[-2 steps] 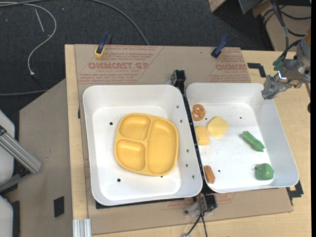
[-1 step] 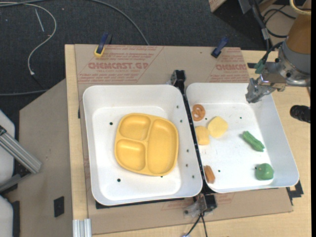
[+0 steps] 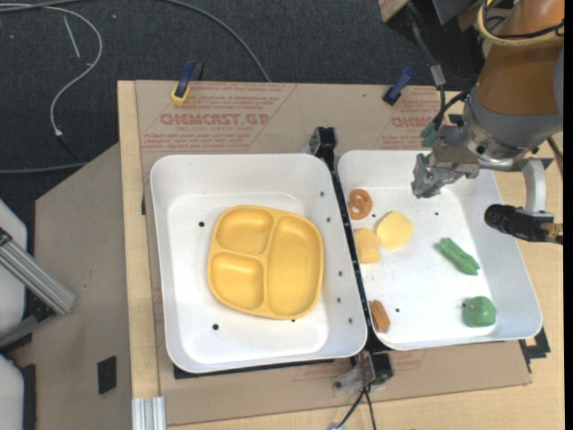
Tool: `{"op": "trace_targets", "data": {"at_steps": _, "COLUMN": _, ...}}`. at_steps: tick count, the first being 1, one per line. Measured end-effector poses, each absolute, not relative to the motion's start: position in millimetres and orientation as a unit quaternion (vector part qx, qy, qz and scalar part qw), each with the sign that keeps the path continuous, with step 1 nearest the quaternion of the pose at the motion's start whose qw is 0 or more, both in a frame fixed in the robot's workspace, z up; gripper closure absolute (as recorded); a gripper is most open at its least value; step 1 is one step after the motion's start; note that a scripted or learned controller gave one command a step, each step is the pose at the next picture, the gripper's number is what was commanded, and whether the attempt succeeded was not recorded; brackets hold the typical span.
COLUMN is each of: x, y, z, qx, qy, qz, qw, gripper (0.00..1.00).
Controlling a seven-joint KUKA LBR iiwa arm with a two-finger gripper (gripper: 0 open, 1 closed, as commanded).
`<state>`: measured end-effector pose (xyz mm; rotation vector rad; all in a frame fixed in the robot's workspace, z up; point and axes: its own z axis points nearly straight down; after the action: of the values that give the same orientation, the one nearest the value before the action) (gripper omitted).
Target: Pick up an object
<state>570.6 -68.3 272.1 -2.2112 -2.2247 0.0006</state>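
I see my grey arm (image 3: 519, 79) reaching in from the right, its orange band (image 3: 537, 7) sitting up and to the right of the gripper (image 3: 428, 186). The wrist angles down and leftward, ending in the gripper's dark, downward-pointing tip.

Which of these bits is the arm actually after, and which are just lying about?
For the job: gripper; pretzel; yellow pieces; green pickle; green pepper; small sausage.

Lying about: yellow divided plate; blue clamps; white cable.
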Motion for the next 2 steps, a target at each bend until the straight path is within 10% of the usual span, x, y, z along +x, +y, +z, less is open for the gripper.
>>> {"op": "trace_targets", "data": {"at_steps": 2, "x": 554.5, "y": 31, "z": 272, "qx": -0.705, "qy": -0.709, "qz": 0.0000, "qw": 0.002, "gripper": 1.00}}
